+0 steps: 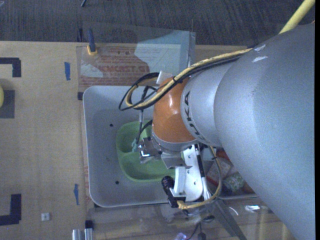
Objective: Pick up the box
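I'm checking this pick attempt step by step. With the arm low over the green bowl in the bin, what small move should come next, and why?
Probably a short lift straight up. The arm's wrist hangs low over the green bowl in the white bin, and its bulk covers whatever lies beneath it. No box can be made out, so rising a little would uncover the bin's contents and let the target be found before any grasp.

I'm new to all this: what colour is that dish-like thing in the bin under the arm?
Light green, seen in the camera view.

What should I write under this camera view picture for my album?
Grey robot arm reaching down over a green bowl in a white bin.
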Controlling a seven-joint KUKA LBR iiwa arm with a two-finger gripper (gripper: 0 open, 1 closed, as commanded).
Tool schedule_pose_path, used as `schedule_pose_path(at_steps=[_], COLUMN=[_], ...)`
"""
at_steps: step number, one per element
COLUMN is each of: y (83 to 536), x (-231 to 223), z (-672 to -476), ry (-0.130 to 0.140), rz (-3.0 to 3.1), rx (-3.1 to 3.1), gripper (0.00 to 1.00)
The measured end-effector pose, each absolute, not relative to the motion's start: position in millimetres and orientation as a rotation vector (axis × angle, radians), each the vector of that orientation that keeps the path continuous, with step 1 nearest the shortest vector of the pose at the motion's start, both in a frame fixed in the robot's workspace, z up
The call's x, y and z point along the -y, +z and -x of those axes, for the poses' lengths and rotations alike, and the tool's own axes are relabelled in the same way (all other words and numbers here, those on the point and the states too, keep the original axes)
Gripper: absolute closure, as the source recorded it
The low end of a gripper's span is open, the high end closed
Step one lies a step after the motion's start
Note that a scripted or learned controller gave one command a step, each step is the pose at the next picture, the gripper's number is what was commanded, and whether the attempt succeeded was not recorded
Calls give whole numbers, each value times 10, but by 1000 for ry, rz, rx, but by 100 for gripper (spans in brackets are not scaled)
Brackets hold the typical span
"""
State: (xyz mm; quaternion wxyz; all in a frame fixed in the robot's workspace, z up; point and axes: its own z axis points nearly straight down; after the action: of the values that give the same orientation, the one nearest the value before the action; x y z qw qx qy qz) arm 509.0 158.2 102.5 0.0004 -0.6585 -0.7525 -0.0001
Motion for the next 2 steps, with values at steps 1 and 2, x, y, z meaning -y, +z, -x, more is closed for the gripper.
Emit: schedule_pose_path(at_steps=[1, 2], y=[1998, 1911], x=[-2181, -2134], z=[-5233, -5361], ry=[0, 2], rz=[2038, 1782], rx=[2390, 2586], gripper=[100, 100])
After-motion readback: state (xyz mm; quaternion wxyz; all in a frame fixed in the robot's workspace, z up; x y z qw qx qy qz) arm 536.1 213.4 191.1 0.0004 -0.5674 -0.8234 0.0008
